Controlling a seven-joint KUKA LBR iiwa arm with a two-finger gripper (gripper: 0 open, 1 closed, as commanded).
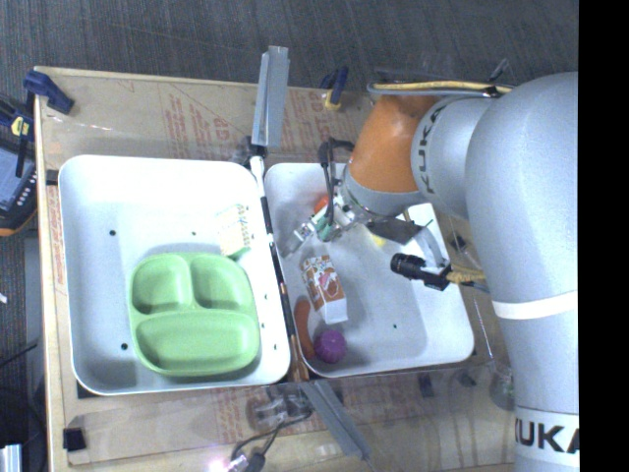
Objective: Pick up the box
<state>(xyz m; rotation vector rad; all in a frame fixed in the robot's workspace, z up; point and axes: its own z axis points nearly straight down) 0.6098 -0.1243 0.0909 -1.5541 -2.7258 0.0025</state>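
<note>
Camera view: we see the small printed carton box (pixel 325 285) lying unlifted in the right white bin (pixel 447 347) — the gripper (pixel 316 226) hovers nearby, its state unclear.

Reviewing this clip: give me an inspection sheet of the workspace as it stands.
Surface: wooden bench bearing two white bins, left bin and right bin.
Job's things: box lying flat in the right bin, not held.
Clutter: green divided tray and a small pale item in the left bin; purple ball beside the box.
Grippers: gripper above the right bin, past the box's far end.
Cables: thin cable at the bench's near edge.
Surroundings: dark carpet.
</note>
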